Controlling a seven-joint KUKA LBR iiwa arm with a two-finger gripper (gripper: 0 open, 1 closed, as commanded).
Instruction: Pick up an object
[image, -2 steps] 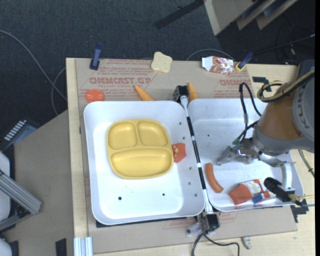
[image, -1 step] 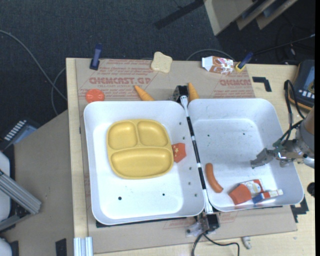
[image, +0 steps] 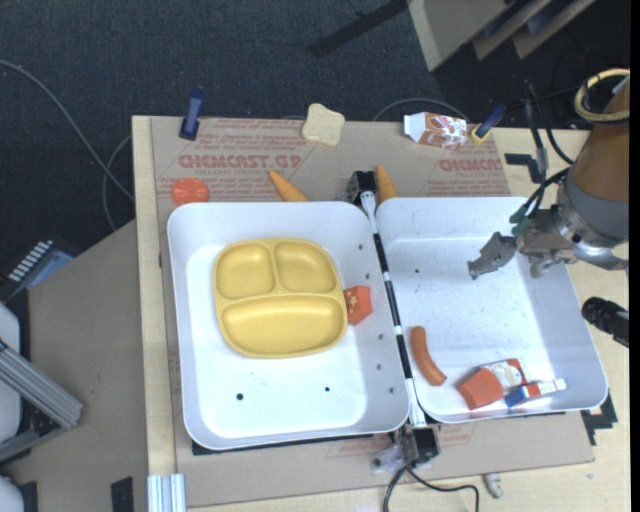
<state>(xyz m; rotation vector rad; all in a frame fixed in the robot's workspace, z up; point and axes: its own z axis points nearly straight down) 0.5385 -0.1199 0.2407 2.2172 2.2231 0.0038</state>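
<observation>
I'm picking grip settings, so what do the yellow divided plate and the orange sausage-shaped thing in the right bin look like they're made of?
Yellow divided plate: probably moulded plastic, smooth with soft sheen and rounded compartment edges. Orange sausage-shaped thing: likely plastic or rubber toy food, uniform colour and slight gloss; hardness can't be judged.

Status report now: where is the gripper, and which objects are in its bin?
Gripper over the right bin, nothing in it. Hot dog and toothpaste box lie near the front. Nothing between.
</observation>
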